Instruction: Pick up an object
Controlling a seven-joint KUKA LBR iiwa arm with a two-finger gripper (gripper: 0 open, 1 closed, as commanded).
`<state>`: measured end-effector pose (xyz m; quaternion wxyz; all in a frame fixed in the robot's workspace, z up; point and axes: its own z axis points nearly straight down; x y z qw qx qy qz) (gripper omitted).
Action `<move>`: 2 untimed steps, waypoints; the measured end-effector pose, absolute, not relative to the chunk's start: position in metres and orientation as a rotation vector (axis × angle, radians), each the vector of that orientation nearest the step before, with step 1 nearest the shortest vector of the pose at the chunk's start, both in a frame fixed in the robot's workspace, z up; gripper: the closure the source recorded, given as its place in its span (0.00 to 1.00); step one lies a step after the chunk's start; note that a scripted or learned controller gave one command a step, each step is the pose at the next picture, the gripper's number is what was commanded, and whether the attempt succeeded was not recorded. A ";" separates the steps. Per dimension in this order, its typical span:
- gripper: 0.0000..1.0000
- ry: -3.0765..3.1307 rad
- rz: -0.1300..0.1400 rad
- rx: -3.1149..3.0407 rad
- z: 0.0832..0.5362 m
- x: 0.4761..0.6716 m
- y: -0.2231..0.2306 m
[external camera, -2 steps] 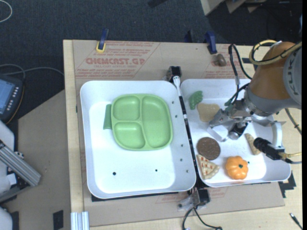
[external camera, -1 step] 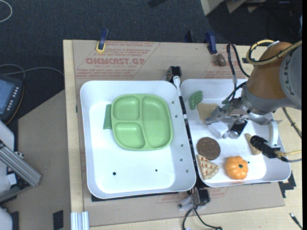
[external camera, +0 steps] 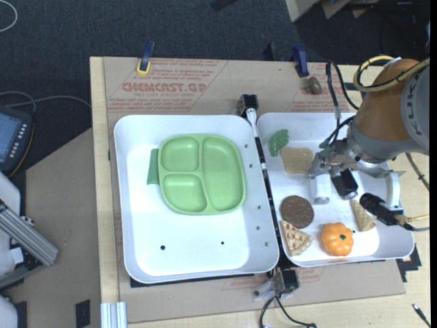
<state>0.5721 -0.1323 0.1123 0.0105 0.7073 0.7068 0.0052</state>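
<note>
We log a brown board bench (external camera: 205,87) on dark carpet (external camera: 102,12), two white bins. Left bin (external camera: 136,203): green divided plate (external camera: 203,173). Right bin (external camera: 389,248): toy foods, pumpkin (external camera: 337,239) front, untouched. Gripper (external camera: 321,195) low inside; its grip we cannot tell.

Orange pumpkin (external camera: 337,239) sits upright (stem up) beside waffle wedge (external camera: 295,237), right bin's near edge.
</note>
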 end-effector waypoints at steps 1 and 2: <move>1.00 2.219 0.004 2.217 0.174 0.579 -0.133; 1.00 2.220 0.004 2.216 0.227 0.581 -0.133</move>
